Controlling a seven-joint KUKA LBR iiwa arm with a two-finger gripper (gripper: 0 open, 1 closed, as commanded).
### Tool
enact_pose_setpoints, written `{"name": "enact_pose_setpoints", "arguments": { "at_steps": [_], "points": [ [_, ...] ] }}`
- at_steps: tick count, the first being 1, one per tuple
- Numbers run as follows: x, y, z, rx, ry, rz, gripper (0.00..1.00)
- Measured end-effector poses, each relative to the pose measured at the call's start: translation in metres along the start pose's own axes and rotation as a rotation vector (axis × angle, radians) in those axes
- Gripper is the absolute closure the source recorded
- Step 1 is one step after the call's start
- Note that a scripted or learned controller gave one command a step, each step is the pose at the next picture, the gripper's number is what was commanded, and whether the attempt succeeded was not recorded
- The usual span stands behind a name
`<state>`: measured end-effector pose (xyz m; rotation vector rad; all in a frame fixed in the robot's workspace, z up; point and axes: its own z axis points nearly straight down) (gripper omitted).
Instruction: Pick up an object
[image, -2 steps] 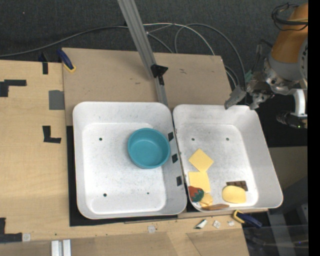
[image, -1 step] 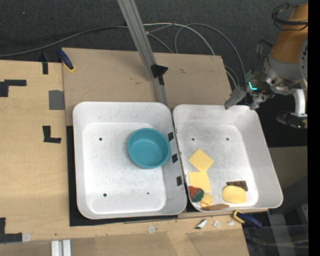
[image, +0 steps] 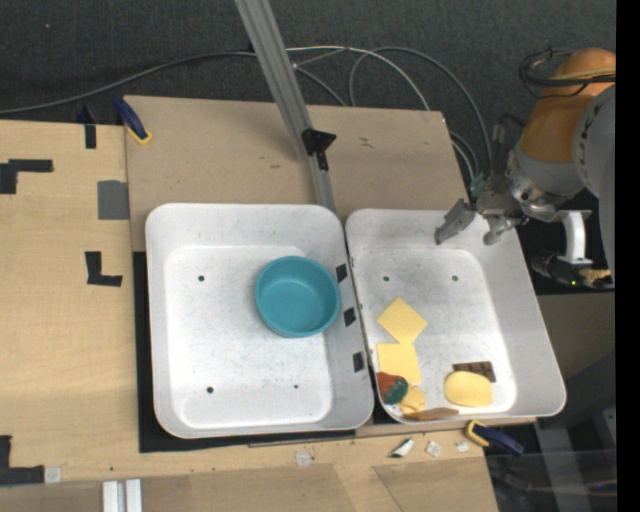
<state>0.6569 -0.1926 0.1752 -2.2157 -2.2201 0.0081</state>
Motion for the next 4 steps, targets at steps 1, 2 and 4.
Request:
{"name": "enact_pose_setpoints", "arguments": {
  "at_steps": [1,2,4],
  "points": [
    [0.005,0.000,0.044,-0.002,0.000,-0.001,0.00],
    [0.006,-0.001,0.090,-0.002,-0.001,-0.001,0.00],
    [0.004,0.001,0.013,-0.013,-0.001,0.001,1.00]
  ]
}}
